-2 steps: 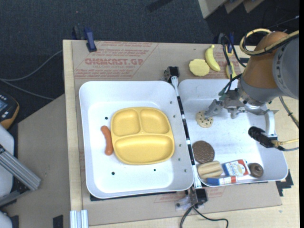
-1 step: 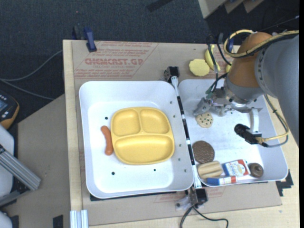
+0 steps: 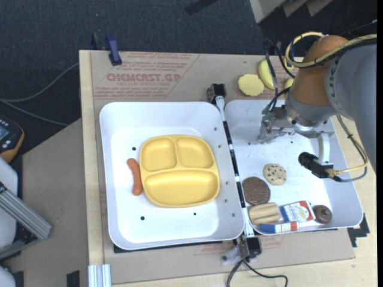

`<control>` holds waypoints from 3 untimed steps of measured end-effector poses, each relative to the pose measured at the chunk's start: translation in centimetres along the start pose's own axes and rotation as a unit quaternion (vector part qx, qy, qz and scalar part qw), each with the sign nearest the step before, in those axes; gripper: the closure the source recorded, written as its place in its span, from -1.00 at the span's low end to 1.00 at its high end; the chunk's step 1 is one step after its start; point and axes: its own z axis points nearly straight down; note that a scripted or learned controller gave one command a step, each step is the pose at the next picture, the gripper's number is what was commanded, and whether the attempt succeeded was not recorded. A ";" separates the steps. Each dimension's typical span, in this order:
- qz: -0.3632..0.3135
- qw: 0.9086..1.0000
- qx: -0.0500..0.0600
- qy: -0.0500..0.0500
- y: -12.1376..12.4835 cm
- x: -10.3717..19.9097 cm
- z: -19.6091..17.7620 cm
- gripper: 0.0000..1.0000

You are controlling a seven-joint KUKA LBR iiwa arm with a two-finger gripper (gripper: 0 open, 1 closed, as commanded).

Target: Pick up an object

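Observation:
My gripper hangs low over the far part of the right bin, above bare white floor. Nearer the front of that bin lie a pale chocolate-chip cookie, a dark brown round cookie, a tan bread roll, a small red, white and blue carton and a little brown doughnut. The chip cookie is the closest of these, a short way in front of the gripper. Nothing is seen held.
The left bin holds a yellow divided plate with an orange sausage beside it on the left. Two yellow toy foods lie on the bench behind the right bin. The arm's black cable fitting overhangs the right bin.

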 end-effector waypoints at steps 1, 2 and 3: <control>0.006 1.000 0.001 -0.003 -3.1 -12.7 -6.0 1.00; -0.001 1.000 0.008 0.003 -6.9 -4.4 1.1 1.00; -0.002 1.000 0.005 0.002 -7.1 1.7 1.2 1.00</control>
